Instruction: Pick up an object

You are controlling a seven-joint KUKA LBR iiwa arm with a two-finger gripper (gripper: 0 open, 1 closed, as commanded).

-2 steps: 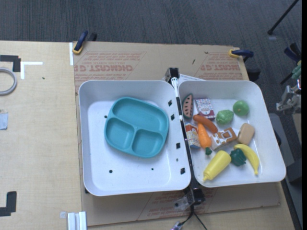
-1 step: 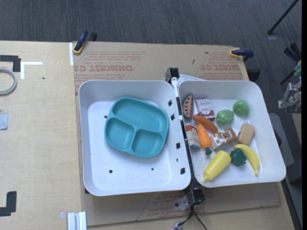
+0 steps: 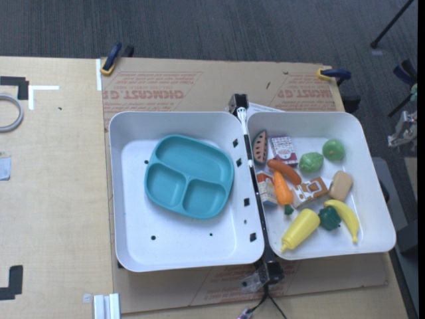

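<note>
A small pale grey metallic part of the robot (image 3: 402,130) shows, with dark fittings above it.

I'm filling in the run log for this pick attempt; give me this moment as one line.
phase: before pick | left bin: teal tray | right bin: toy foods, incl. corn, banana, carrot | held: nothing seen

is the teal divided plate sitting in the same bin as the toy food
No, the teal plate lies in the left bin, while the toy food fills the right bin.
</note>
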